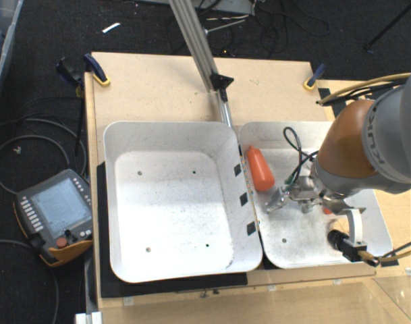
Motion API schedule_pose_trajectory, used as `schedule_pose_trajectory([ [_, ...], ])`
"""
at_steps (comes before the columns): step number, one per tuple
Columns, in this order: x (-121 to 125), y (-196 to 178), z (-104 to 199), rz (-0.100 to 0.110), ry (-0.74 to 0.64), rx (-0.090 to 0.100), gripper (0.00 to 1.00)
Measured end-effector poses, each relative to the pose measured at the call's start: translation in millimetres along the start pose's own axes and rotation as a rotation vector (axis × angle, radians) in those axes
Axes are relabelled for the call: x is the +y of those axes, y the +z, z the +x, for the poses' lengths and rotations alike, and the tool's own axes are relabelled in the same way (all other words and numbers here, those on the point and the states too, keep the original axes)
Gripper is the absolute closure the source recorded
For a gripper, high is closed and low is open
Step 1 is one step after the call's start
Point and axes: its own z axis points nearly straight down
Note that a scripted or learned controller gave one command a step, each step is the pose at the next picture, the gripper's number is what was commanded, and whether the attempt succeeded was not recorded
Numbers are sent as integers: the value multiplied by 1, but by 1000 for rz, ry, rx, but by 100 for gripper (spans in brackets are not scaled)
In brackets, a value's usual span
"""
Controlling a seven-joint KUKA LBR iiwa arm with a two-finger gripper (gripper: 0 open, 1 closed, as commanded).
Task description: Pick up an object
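The grey arm, with its orange band above the wrist, reaches in from the right and hangs over the right-hand white bin; its claw is low over the bin floor, pointing toward the bin's left side; whether the claw is spread or closed cannot be told from this angle, and nothing can be seen held in it. The orange object, a rounded elongated piece, lies in the right bin near its left wall, in the upper part of the bin; it sits just up and to the left of the claw, near it, but whether the two touch cannot be told. A small red item peeks out beneath the wrist on the bin floor, mostly hidden by the arm; a black cable loops up from the wrist over the bin. The left-hand white bin sits beside it, the two rims meeting along the middle; both rest on the pale wooden worktop. A slanted metal pole runs down to the worktop's far edge; a handheld control pendant lies on the dark floor to the left.
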Motion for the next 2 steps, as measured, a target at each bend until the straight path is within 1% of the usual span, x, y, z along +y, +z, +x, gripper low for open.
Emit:
schedule_pose_trajectory([
  [1,0,-10,0,-1,0,0,100],
  [2,4,-54,-5,-4,-3,-1,100],
])
